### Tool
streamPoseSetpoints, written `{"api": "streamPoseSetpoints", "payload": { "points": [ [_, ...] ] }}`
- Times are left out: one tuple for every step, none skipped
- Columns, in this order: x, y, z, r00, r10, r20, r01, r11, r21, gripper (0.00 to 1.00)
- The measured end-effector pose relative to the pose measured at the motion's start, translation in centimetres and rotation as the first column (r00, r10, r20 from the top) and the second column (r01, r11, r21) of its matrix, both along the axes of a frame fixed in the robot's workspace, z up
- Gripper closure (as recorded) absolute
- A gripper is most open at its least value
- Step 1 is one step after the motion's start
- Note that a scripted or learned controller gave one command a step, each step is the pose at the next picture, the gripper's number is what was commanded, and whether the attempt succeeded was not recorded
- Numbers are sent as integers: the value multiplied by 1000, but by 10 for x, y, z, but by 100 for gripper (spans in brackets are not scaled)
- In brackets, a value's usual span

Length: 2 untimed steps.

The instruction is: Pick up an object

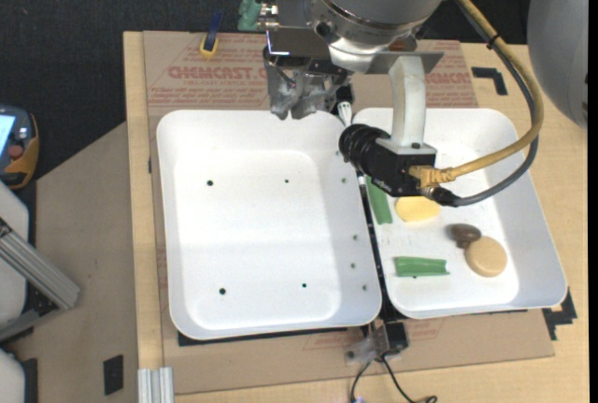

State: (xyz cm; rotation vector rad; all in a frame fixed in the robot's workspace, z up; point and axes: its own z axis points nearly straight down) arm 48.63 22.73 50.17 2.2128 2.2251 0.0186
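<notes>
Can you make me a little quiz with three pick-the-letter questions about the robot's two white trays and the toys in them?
1. Where are the loose toys lying?
A. in the right bin
B. in the left bin
C. on the cardboard in front of the bins

2. What colour is the wedge near the front of that bin?
A. red
B. green
C. blue

3. How is the yellow piece sitting?
A. stacked on top of the tan disc
B. hanging over the bin's edge
C. flat on the bin floor, apart from the tan disc

Answers:
1 A: the toys all lie in the right bin.
2 B: the wedge is plainly green.
3 C: the yellow piece lies on the white floor, with a gap between it and the tan disc.
</notes>
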Motion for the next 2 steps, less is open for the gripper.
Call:
{"api": "streamPoseSetpoints", "payload": {
  "points": [
    [-9,-3,-148,1000,-6,-26,6,1000,-13,100],
    [50,-3,-42,1000,-8,4,8,1000,-1,100]
  ]
}}
